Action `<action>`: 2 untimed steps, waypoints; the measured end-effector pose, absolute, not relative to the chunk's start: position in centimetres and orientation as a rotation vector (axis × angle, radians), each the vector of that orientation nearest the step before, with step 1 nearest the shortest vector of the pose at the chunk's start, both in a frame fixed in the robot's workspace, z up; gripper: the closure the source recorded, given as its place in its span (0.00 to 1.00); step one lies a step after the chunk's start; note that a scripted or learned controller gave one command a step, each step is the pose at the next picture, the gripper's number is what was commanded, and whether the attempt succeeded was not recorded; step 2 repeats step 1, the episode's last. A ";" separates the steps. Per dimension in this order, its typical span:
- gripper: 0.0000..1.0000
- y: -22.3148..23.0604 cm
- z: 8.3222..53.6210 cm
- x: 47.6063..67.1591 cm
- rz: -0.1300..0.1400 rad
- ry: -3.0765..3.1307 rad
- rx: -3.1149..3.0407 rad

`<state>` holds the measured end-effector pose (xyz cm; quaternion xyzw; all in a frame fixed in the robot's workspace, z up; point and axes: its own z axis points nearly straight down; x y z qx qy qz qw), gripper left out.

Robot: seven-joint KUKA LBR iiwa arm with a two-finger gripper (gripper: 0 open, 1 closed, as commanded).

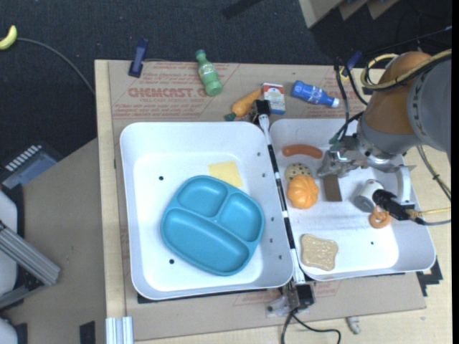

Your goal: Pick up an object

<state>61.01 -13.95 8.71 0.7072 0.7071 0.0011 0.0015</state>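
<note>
On my feed, the only print I can read is red lettering on the brown board (172, 84) behind the bins, which looks like "CHEMCAST", with smaller red lines around it too fine to make out. The small carton (273, 97) and blue bottle (313, 94) carry labels, but they are illegible.

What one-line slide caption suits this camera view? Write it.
End effector poised in the right bin near an orange toy; blue divided tray fills the left bin.

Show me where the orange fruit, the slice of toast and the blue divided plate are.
orange fruit (302, 191), camera view, middle of its rounded top.
slice of toast (318, 252), camera view, centre of its face.
blue divided plate (188, 229), camera view, ridge between compartments.
</note>
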 end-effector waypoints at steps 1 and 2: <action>1.00 -3.1 18.6 60.8 0.005 2.224 2.218; 1.00 -3.1 18.6 60.8 0.005 2.224 2.218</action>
